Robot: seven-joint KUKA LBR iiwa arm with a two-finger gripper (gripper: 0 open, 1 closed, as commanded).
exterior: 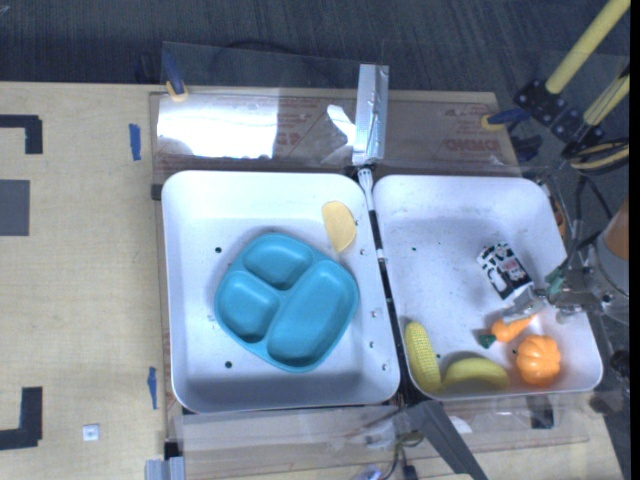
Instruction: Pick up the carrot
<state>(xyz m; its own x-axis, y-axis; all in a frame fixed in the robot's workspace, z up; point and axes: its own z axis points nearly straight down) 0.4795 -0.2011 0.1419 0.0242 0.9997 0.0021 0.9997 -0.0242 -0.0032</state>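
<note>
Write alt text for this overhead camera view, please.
A gripper hangs over the carrot in the right bin, near a pumpkin, banana and corn. The left bin holds a blue tray.

Dark grey carpet floor (300, 8) at top. Light wood bench (70, 268) below, with black marks (25, 133) and blue tape bits (134, 140). Yellow poles (592, 30) at top right.

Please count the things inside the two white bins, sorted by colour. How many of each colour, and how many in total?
Blue: 1, the divided plate.
Yellow: 3, the chip-like piece, the corn cob, the banana.
Orange: 2, the carrot, the small pumpkin.
Black and white: 1, the small packet.
Total: 7.
</note>
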